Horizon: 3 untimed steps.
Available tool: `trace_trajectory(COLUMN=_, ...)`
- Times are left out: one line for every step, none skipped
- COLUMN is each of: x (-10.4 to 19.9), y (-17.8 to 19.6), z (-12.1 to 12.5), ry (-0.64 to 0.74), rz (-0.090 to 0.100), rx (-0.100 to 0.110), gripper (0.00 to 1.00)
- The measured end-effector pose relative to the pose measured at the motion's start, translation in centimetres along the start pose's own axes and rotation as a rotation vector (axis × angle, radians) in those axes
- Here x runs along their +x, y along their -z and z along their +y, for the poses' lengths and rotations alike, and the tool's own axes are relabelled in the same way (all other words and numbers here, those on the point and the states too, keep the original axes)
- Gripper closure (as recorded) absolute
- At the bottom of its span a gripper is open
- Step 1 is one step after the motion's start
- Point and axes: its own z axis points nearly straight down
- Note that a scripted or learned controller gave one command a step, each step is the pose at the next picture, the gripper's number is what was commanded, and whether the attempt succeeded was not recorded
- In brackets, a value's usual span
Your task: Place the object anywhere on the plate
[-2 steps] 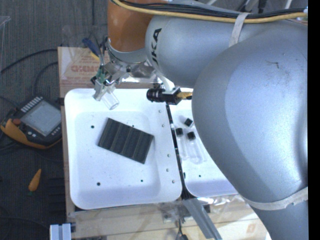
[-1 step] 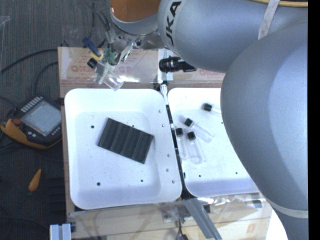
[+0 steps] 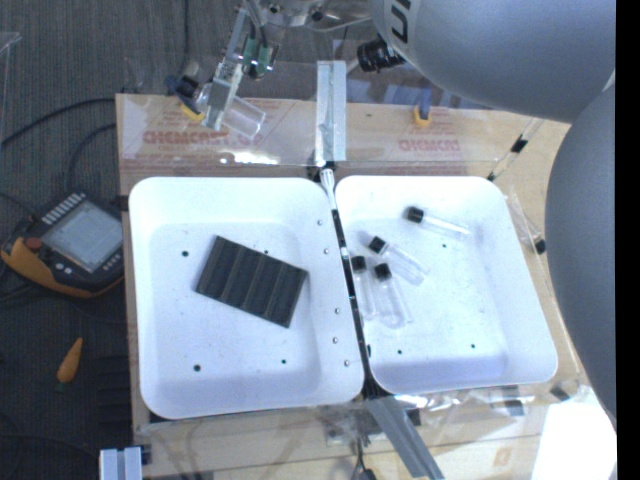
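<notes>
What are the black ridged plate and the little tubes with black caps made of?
The plate looks like matte black plastic or rubber: dull, with no shine, with parallel ridges. The tubes seem to be clear plastic or glass, since the white bin shows through them. Their caps look like black plastic.

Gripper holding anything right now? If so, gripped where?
Yes: the gripper holds a clear plastic vial, apparently by its upper end, above the bench behind the left white bin.

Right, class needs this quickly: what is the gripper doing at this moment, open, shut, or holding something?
Gripper: shut on a clear vial, held up behind the left bin.
</notes>
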Motion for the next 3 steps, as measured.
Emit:
trace_trajectory(x=-1.2, y=0.1, z=0.5, ry=0.659, rz=0.0, rx=-0.004, gripper=1.0)
trace_trajectory(x=4.9, y=0.2, z=-2.0, ry=1.023, rz=0.002, rx=-0.004, gripper=1.0)
trace_trajectory(x=-2.2, y=0.2, z=0.9, ry=1.273, rz=-0.002, rx=-0.006, gripper=1.0)
